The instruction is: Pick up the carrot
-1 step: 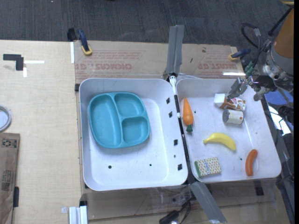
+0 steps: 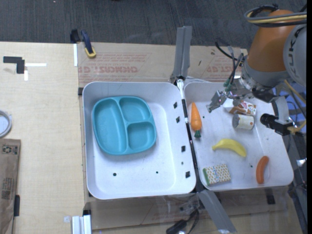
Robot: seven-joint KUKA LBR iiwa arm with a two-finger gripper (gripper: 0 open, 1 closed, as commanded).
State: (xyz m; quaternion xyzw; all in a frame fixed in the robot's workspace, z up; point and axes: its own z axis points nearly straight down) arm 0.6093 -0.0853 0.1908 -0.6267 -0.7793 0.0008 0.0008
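Observation:
The carrot (image 2: 195, 117), orange with a small green stem end toward the front, lies lengthwise along the left wall of the right bin (image 2: 278, 182). My gripper (image 2: 216, 102) hangs over the back of that bin, a short way right of the carrot's far tip and apart from it. It looks open, with nothing between its fingers. The grey wrist and orange band rise behind it at the upper right.
In the right bin also lie a yellow banana (image 2: 229, 147), a red-orange sausage (image 2: 262, 169), a small can (image 2: 243, 122), a printed carton (image 2: 245, 108) under the wrist, and a patterned packet (image 2: 216, 173). The left bin (image 2: 92, 179) holds a blue divided plate (image 2: 124, 125).

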